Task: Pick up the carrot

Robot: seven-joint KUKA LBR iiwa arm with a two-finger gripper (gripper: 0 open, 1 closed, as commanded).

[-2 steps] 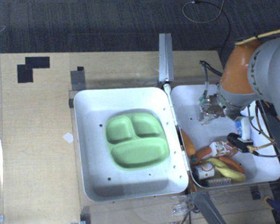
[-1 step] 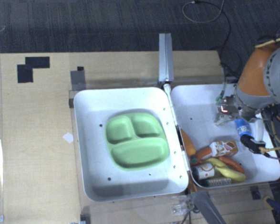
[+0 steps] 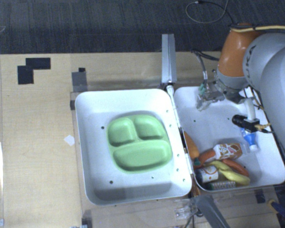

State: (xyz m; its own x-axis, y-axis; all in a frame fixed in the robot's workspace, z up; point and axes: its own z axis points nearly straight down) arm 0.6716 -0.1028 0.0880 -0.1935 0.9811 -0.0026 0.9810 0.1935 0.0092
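Gripper (image 3: 207,98) hovering upper right over the right bin (image 3: 216,118), grasp state impossible to tell; carrot (image 3: 190,145) wedged low against the dividing wall, hence awkward to reach

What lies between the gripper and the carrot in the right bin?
In the camera view, bare white floor of the right bin separates the gripper from the carrot, which lies against the bin's left wall; nothing else sits between them.

The tool (image 3: 208,97) hangs over the right bin (image 3: 209,123), apparently apart from the carrot (image 3: 190,144).
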